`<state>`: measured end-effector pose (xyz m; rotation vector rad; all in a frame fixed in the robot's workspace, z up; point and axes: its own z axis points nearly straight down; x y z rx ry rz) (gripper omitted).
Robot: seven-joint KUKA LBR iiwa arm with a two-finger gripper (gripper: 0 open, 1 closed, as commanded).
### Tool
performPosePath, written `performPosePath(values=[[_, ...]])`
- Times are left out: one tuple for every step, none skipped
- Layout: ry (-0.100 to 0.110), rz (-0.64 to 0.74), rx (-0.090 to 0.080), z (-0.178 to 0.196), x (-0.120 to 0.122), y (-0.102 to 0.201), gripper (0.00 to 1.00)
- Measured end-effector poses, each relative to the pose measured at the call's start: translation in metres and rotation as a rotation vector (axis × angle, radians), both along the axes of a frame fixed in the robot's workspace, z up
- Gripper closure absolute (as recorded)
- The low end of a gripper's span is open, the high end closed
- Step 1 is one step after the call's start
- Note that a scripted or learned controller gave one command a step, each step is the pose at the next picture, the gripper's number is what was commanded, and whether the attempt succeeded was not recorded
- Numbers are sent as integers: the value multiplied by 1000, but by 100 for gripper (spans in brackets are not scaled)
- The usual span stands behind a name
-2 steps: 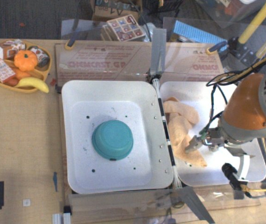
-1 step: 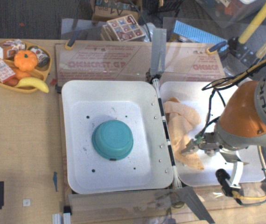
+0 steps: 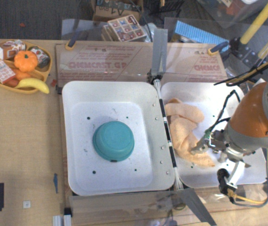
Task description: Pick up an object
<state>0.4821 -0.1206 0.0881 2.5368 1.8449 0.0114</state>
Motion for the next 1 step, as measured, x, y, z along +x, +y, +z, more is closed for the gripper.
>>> performPosePath(values=[[-1, 391, -6, 1, 11, 24, 0]])
